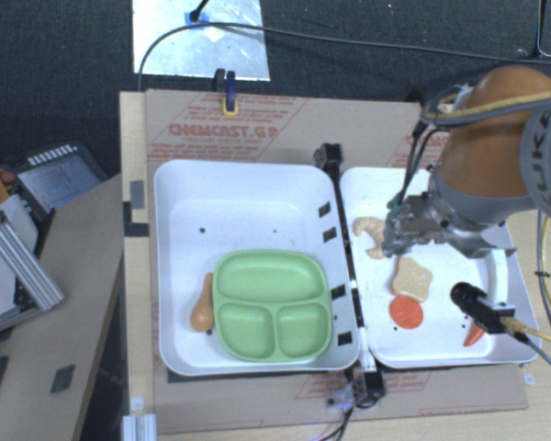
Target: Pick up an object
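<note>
Green tray (272, 304), perhaps carrot (203, 306), left bin (239, 184)

A robotics lab is indicated: two white bins (257, 177) are set on a cardboard-covered bench (285, 122), cables (367, 39) trailed across upper frame.

Overhead view. Left white bin (179, 191): a green three-compartment plastic tray (271, 303) with a tan drumstick-shaped toy (203, 305) touching its left edge. Right white bin (372, 186): the tool (397, 237) over a pale curved piece (368, 229), near a beige bread-like slice (411, 277), an orange-red disc (406, 312) and an orange carrot-like piece (475, 335).
</note>
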`<state>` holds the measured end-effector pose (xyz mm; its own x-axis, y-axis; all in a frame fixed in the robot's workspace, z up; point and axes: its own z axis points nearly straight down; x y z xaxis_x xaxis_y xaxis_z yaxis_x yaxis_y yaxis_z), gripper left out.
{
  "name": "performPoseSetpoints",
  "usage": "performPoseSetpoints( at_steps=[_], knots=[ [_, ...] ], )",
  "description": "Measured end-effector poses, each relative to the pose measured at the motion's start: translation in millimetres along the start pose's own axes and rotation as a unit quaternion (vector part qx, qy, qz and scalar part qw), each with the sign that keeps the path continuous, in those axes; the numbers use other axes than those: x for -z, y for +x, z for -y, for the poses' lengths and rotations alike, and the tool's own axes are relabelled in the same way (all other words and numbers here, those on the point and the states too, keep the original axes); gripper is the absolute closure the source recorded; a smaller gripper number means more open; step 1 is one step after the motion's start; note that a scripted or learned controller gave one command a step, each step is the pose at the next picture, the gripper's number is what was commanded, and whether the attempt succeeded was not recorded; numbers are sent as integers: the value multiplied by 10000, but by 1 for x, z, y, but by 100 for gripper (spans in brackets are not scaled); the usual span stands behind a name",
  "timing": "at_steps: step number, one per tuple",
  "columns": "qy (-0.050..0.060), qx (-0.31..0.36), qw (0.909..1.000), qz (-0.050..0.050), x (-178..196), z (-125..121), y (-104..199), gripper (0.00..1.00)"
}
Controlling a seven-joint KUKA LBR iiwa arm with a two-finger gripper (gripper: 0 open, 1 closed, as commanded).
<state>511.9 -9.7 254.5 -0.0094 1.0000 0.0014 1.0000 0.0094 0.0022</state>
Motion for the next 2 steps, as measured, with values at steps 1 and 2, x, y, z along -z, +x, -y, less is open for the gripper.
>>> performPoseSetpoints(
  at_steps=[1,2],
  knots=[
    [1,-5,10000,3,-6,-13,45,100],
    [4,1,10000,-1,-9,-12,97,100]
  ],
)
